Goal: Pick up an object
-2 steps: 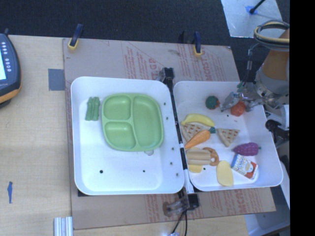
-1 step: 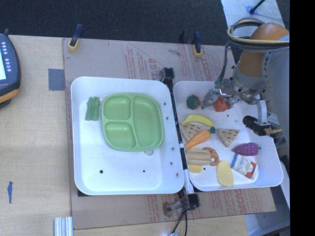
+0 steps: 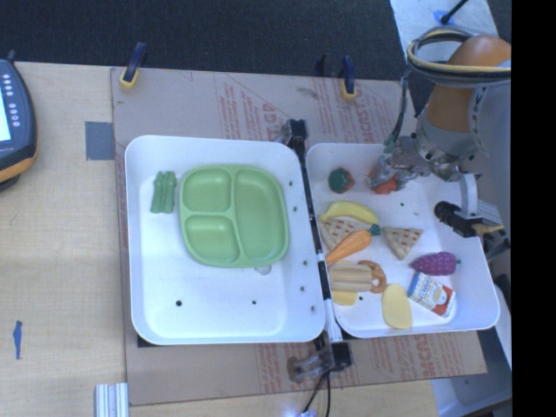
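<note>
Single fixed camera sat above the light wooden bench [image 3: 61, 259], looking down at a slant from moderate height. Frame took in both shallow white plastic bins, the left bin [image 3: 156, 302] and the right bin [image 3: 473, 315], whole. The grey arm with orange band [image 3: 465, 76] entered from frame right.
</note>
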Controlling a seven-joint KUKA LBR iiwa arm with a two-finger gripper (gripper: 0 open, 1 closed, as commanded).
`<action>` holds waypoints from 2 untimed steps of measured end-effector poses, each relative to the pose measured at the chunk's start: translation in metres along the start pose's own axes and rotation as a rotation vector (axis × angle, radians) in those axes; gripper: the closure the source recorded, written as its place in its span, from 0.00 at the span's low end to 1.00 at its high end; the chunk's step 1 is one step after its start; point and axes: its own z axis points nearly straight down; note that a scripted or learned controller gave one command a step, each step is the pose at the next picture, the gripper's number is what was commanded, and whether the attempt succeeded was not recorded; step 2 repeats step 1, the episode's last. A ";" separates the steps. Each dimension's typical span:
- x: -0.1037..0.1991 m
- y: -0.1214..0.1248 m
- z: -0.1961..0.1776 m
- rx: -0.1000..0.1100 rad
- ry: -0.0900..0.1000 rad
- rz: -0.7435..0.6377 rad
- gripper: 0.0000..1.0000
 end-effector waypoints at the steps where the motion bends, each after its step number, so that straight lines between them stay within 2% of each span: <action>1: 0.083 0.003 -0.096 -0.008 0.005 -0.002 1.00; 2: 0.083 0.003 -0.096 -0.008 0.005 -0.002 1.00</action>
